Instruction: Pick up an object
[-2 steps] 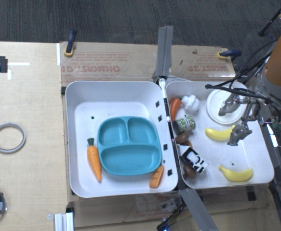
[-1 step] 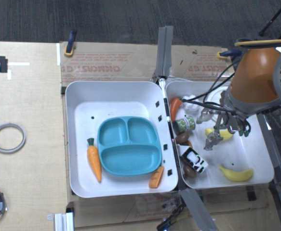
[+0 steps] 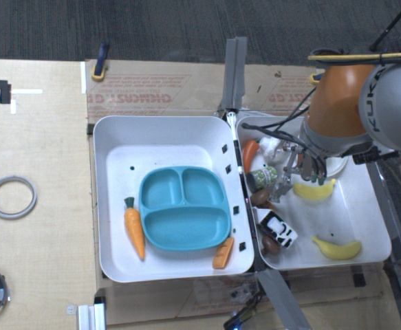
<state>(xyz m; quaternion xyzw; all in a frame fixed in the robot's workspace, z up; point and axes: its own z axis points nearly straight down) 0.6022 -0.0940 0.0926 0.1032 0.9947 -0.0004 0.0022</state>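
Gripper (image 3: pixel 309 177) over right bin (image 3: pixel 365 218), finger state cannot tell, banana (image 3: pixel 315 190) just below it, second banana (image 3: pixel 338 248) farther below, plate (image 3: pixel 184 208) well left.

Grey arm (image 3: pixel 393 108), orange wrist band, black lettering, dark cables

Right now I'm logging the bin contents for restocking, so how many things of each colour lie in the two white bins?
Orange: 3, a carrot and a small piece in the left bin, one item in the right bin
Yellow: 2 bananas
Blue: 1 divided plate
Green and white: 1 item
Black and white: 1 item
Brown: 2 items
Total: 10
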